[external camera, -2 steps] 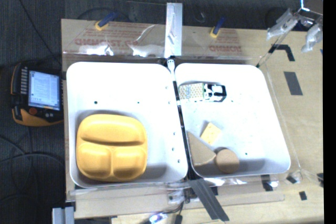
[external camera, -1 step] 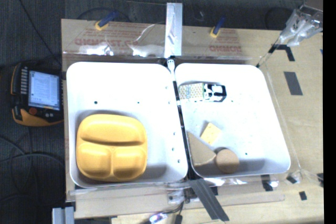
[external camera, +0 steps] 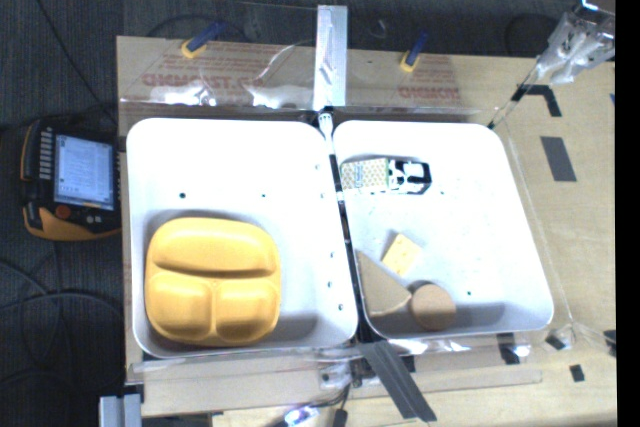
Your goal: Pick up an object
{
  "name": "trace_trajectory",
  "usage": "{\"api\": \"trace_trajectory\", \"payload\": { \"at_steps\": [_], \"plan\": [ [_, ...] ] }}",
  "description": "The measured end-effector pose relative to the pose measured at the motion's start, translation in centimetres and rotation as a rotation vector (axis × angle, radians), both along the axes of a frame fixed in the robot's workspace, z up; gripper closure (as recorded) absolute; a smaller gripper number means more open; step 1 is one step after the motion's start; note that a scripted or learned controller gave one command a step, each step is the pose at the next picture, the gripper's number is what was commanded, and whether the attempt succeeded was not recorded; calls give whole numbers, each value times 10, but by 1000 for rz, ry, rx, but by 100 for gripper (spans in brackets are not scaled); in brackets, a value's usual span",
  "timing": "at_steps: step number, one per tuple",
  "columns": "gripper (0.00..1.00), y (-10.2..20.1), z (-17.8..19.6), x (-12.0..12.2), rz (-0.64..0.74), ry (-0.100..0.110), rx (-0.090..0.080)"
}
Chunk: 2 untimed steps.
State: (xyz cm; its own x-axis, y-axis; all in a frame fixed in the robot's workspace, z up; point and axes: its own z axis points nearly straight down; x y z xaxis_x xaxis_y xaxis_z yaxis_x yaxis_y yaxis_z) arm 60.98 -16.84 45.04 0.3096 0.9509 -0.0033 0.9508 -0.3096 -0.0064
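Note:
A large yellow bread-shaped object (external camera: 212,289) lies in the front left of the left bin (external camera: 230,150). In the right bin (external camera: 500,215), a small patterned packet (external camera: 385,175) rests near the back left corner. A pale yellow block (external camera: 402,254) sits nearer the front, with a brown wedge (external camera: 383,292) and a tan round piece (external camera: 433,305) by the front wall. My gripper (external camera: 577,40) is off the bins at the far back right, above the bench, well away from every object and holding nothing.
A yellow-and-black handheld pendant (external camera: 70,180) lies on the floor left of the bench. Clear plastic sheeting and a metal post (external camera: 331,55) stand behind the bins. Black tape marks (external camera: 558,158) dot the bench on the right.

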Motion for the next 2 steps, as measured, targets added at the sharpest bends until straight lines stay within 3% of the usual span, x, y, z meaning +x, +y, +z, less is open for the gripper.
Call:
{"api": "trace_trajectory", "payload": {
  "at_steps": [2],
  "plan": [
    [100,0,17,1,2,3,0]
  ]
}}
